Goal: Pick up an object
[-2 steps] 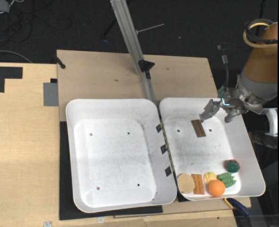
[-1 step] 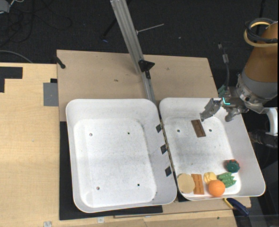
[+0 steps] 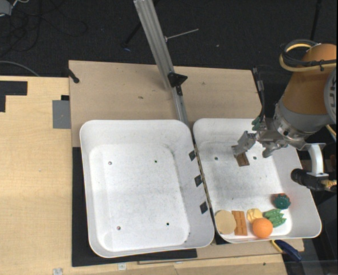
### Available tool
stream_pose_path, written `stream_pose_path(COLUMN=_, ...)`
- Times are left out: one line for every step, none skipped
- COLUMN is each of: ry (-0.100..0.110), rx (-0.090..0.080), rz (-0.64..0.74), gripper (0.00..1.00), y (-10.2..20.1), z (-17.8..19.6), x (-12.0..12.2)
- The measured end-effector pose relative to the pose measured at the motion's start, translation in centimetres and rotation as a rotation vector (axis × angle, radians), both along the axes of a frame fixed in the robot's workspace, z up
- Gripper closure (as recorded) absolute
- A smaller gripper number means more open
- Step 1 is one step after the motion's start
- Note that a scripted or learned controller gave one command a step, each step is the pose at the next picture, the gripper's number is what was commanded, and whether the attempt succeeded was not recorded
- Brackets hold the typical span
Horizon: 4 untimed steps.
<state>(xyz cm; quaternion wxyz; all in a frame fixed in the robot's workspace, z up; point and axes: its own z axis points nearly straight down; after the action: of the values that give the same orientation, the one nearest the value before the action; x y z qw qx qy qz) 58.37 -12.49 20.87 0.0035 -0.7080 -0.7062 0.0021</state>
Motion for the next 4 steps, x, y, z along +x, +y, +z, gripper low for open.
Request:
stream_pose_path(ry=0.001, rx=0.000, rz=0.001, gripper=0.00, y=0.1, z=-5.6, x=0.9)
stream_pose_path(ry=0.001, rx=0.000, rz=0.000, gripper=0.00, y=0.8, z=-10.4, x=0.0)
stream_pose_path(ry=-0.003, rx=-0.001, rz=-0.008, gripper=1.00, y=0.5, z=-9.1, x=0.1)
stream_pose_path(ry=-0.011, rx=-0.003, rz=-0.007, gripper=1.00, y=-0.2, z=-3.3, x=-0.5)
